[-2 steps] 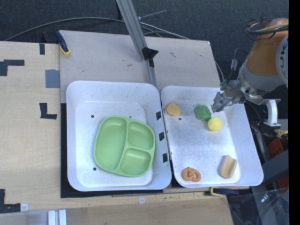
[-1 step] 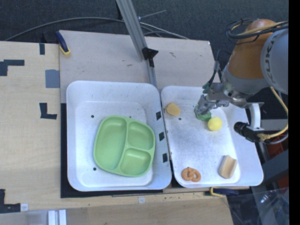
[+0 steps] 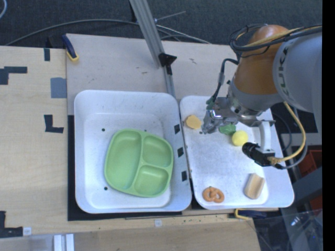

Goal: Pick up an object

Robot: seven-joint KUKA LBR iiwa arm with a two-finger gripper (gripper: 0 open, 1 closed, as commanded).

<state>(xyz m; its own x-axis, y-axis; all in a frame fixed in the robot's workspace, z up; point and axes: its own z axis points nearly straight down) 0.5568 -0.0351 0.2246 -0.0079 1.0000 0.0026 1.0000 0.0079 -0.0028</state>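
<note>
1. Camera view, looking down at a slant: pale wooden surface [image 3: 115, 61] carrying two shallow white bins side by side, probably one as a source and one as a destination.
2. In the left bin [image 3: 84, 140]: a light green divided plate [image 3: 138, 163] with three compartments, lying flat and turned slightly askew, well apart from the arm.
3. In the right bin [image 3: 220, 161]: several small objects scattered loosely, likely spread out for single picks.
4. Near that bin's far left corner: a yellow-orange piece [image 3: 193, 122]. Just beside it, towards the right: the gripper [image 3: 211, 123].
5. Reaching in from the right: the grey arm [image 3: 298, 72] with its orange band, wrist pointing down, gripper lowered close to the bin floor between the yellow-orange piece and a green object [image 3: 227, 129].
6. Just beside the green object, nearer the camera: a small yellow ball [image 3: 239, 138].
7. At the near edge, well apart from the gripper: a brown pretzel [image 3: 213, 194] and a tan block [image 3: 254, 185].
8. Cannot tell from this angle whether the grip is apart or closed, nor whether anything sits in it.
9. Judged as a descent onto a pick, with the yellow-orange piece or the green object the likeliest target; nothing visibly lifted yet.
</note>
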